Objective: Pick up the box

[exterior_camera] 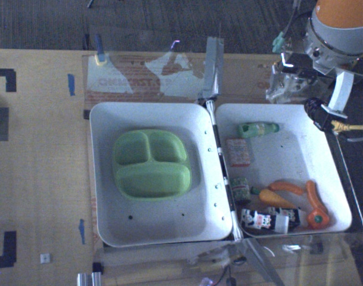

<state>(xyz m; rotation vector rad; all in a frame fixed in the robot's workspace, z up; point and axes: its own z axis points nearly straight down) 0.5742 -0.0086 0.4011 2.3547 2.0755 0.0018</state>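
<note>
The box [238, 152], small, flat and pinkish-red, lies in the right bin [300, 154] close to its left wall. My gripper [284, 87] hangs over the bench just beyond the right bin's far edge, up and to the right of the box and well apart from it. The grey wrist with its orange band [342, 5] rises behind it at the top right corner.
A green bottle [257, 128] lies just beyond the box. Nearer the front are a small dark green packet [240, 189], orange carrot-like pieces [288, 189] and a black-and-white bottle [268, 220]. The left bin [110, 219] holds a green divided plate [152, 162].
</note>
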